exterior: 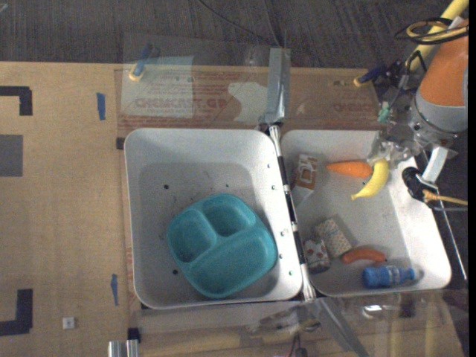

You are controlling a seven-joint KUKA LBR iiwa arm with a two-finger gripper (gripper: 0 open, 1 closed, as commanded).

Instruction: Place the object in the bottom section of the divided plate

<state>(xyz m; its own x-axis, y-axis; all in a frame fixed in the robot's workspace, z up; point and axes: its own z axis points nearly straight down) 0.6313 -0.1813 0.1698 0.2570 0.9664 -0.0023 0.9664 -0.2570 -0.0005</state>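
The arm [445,88] reaches in from the right of the camera view, its grey body bent downward and the orange band sitting just above the wrist. Below the band, the grey wrist housing narrows toward the end effector [388,155], which hangs low at the arm's left-hand tip. A banana [372,182] sits right at the end effector, its upper end up against the tip; whether the fingers actually clasp it cannot be made out at this slant.
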